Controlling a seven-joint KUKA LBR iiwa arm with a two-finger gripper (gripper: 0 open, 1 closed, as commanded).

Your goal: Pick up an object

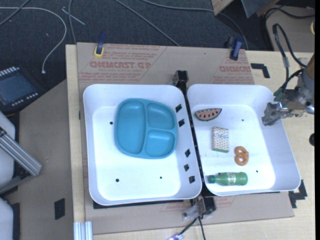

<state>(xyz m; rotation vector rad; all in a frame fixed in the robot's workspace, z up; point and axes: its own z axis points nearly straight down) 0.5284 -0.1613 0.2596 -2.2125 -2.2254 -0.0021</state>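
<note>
While the hand (272, 115) hangs over the right bin's (282, 149) far right rim, holding nothing, its spread impossible to tell, the approach is barely begun; next it must descend onto the pretzel (241, 156) or cracker packet (220, 139) mid-bin.

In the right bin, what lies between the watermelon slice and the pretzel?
In the camera view, the small patterned packet lies between the watermelon slice and the pretzel.
</note>
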